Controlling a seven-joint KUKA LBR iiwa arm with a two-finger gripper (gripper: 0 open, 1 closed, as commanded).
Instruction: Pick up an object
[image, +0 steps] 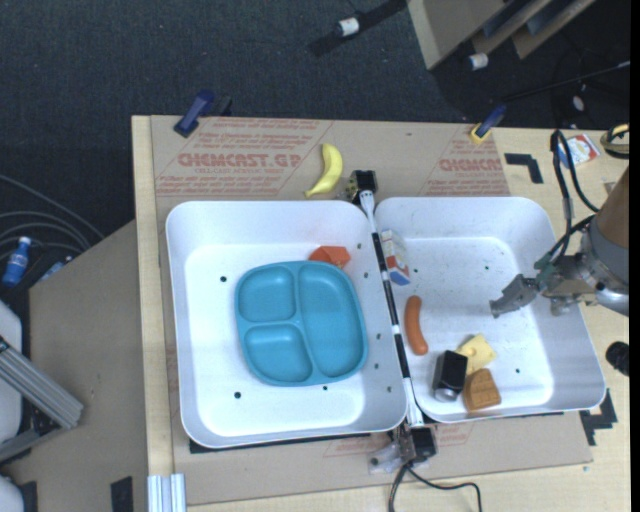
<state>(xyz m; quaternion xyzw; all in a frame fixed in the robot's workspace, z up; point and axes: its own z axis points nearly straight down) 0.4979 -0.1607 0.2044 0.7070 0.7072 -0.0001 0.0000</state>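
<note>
The right bin (520, 225) holds a red-orange sausage (416, 325), a small black block (450, 373), a pale yellow piece (478, 350) and a brown piece like toast (482, 390), all near its front left corner. A small white item with red and blue marks (393, 262) lies by the bin's left wall. My gripper (512, 298) reaches in from the right, above the bin's middle right, its grey fingers pointing left. It is apart from the objects, and nothing shows between its fingers.
The left bin (200, 240) holds a blue divided plate (300, 322) and an orange piece (331, 256) behind it. A yellow banana (326, 170) lies on the board behind the bins. Cables hang at the right edge near the arm.
</note>
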